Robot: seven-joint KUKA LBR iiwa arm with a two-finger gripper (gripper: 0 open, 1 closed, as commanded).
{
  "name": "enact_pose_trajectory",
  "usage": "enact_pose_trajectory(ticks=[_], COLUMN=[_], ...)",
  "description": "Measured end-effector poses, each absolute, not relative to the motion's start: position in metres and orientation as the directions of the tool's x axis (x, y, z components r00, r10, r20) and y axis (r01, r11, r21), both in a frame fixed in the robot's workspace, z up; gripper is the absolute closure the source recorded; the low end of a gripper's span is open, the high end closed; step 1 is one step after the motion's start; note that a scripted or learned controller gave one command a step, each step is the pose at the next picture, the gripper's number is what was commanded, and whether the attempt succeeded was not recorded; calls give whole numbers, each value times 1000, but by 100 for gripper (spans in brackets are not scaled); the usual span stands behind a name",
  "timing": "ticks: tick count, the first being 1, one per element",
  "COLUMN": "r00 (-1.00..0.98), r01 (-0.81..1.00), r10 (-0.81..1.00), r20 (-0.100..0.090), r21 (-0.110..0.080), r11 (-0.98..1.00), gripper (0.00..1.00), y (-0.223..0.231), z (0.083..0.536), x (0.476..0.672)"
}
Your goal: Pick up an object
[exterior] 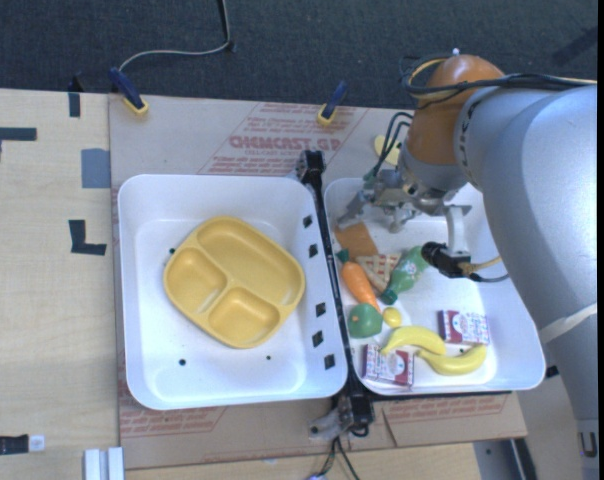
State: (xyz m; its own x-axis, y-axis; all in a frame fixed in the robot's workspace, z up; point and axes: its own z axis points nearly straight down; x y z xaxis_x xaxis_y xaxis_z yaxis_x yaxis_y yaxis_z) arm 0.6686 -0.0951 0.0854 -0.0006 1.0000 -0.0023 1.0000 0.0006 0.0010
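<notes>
A yellow divided tray [234,281] is seen lying in the left bin [142,268], turned at a slant to the bin's walls. Both bins are set on a cardboard sheet [252,138] printed with red lettering, which is clamped at its far edge by two yellow-and-blue clamps [128,91], [332,107]. The sheet is laid on a light wooden surface [37,298] marked with dark tape pieces. A black cable [220,8] is seen on the dark carpet beyond.
</notes>
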Motion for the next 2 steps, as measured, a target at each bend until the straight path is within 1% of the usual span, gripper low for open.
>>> enact_pose_trajectory(ticks=[2], r00=[-2], r01=[1000], r10=[1000], r20=[-1], r21=[1], r11=[2], gripper=[0], y=[-98], z=[85], x=[669])
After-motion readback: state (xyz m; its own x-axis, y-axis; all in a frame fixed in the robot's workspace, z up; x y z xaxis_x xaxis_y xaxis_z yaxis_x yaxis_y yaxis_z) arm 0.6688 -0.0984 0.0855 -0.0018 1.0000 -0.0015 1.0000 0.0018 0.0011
